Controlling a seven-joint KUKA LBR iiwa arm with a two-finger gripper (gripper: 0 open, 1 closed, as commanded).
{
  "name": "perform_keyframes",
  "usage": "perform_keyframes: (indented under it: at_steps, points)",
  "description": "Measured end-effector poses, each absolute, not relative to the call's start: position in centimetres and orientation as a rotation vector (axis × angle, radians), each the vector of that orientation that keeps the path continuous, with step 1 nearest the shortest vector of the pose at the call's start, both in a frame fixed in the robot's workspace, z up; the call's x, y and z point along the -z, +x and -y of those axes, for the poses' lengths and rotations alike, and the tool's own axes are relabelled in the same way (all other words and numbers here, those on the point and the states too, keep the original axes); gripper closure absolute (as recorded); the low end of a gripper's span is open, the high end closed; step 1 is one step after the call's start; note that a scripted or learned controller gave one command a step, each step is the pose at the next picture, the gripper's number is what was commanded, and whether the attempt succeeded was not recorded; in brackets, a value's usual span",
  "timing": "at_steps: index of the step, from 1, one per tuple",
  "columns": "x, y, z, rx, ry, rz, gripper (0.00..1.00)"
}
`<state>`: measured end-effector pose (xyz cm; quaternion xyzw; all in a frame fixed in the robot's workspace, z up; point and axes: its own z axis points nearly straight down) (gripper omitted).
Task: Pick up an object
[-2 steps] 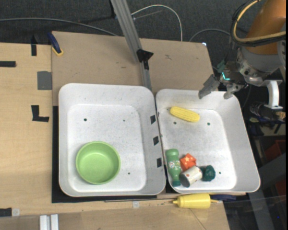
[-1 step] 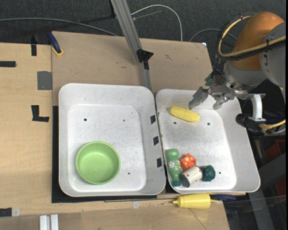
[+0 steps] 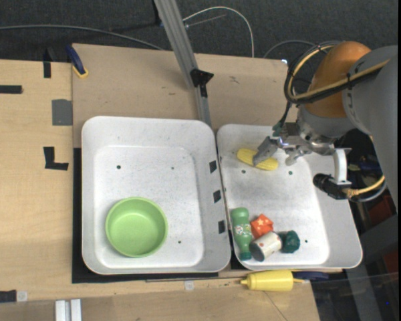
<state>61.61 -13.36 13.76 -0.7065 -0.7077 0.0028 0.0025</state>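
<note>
A yellow banana-shaped object (image 3: 248, 157) lies at the far end of the right bin (image 3: 334, 226). My gripper (image 3: 279, 154) hangs low over it, open, with its left finger (image 3: 263, 152) across the object's middle and the other finger to its right. I see nothing between the fingers. At the bin's near end lies a cluster: a green can (image 3: 240, 231), a red piece (image 3: 261, 225), a white cylinder (image 3: 266, 245) and a dark green piece (image 3: 291, 241).
The left bin (image 3: 147, 139) holds a green bowl (image 3: 136, 227) at its near left. A yellow bottle (image 3: 271, 281) lies on the bench in front of the right bin. A slanted metal pole (image 3: 180, 42) stands behind the bins.
</note>
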Motion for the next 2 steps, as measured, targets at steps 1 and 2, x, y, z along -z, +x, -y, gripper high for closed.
perform_keyframes:
  at_steps: [1, 2]
  points:
    - [-8.7, 61.6, 13.3, -0.004, -2.22, 2.224, 0.0]
    - [-9.8, 61.6, 13.2, -0.003, -2.217, 2.224, 1.0]
